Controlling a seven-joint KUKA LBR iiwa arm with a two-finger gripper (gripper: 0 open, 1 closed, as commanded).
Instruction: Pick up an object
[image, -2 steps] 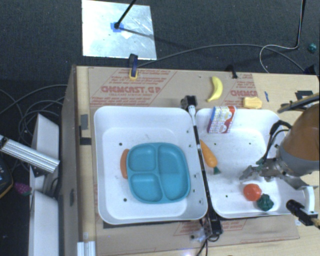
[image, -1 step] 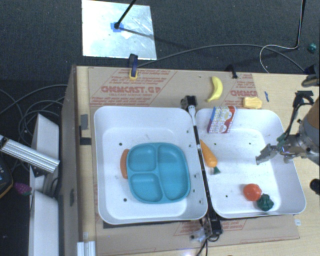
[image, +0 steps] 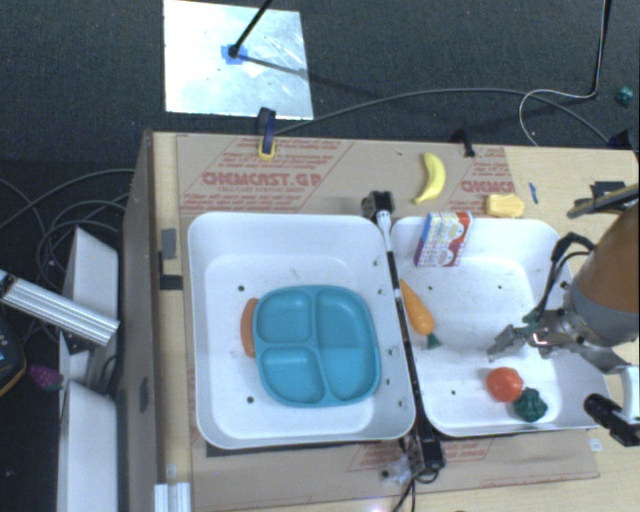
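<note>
Dark carpet is seen all around the tabletop (image: 300, 165), which is covered with brown cardboard and carries two white bins side by side. The left bin (image: 215, 260) is taken up by a blue plate (image: 317, 344) with four parts, and an orange sausage-shaped toy (image: 247, 326) is tucked against the plate's left edge. In the right bin (image: 540, 245), a small carton (image: 442, 239) is leaned at the back wall, and a toy carrot (image: 416, 310) is laid near the wall between the bins. A red tomato toy (image: 505, 383) is placed near the front of the right bin, with a green toy (image: 531, 405) touching it on its right. A yellow banana (image: 432, 178) and a yellow block (image: 506, 206) are left on the cardboard behind the bins. The gripper (image: 507, 342) is held low over the right bin, just above the tomato toy in this view. Whether the jaws are spread or pressed together cannot be told, and nothing is seen between them.
</note>
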